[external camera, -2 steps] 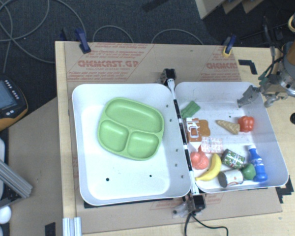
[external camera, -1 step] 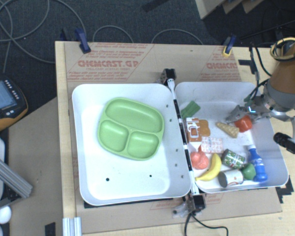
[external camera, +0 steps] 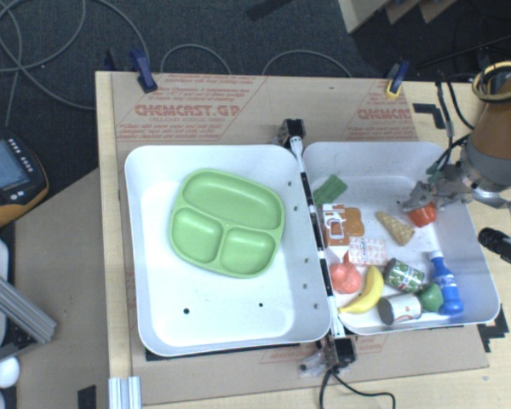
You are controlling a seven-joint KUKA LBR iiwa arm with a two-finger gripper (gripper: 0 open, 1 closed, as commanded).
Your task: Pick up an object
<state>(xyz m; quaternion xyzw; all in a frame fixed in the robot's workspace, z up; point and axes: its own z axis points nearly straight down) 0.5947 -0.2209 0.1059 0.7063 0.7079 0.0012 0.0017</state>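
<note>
A glossy green plate [external camera: 227, 223], rounded and moulded into three compartments, was seen lying flat in the left bin [external camera: 153, 254]. The right bin [external camera: 370, 156], of the same smooth white plastic, was crowded with small things: a curved yellow banana [external camera: 365, 292], a green can [external camera: 404, 275], a blue bottle [external camera: 444, 284], a tan wedge [external camera: 396, 227] and a flat green piece [external camera: 329, 189]. The gripper [external camera: 427, 196] was seen low at that bin's right side, just above a red object [external camera: 422, 216], which it seemed to touch. Whether the object was clamped could not be told.
</note>
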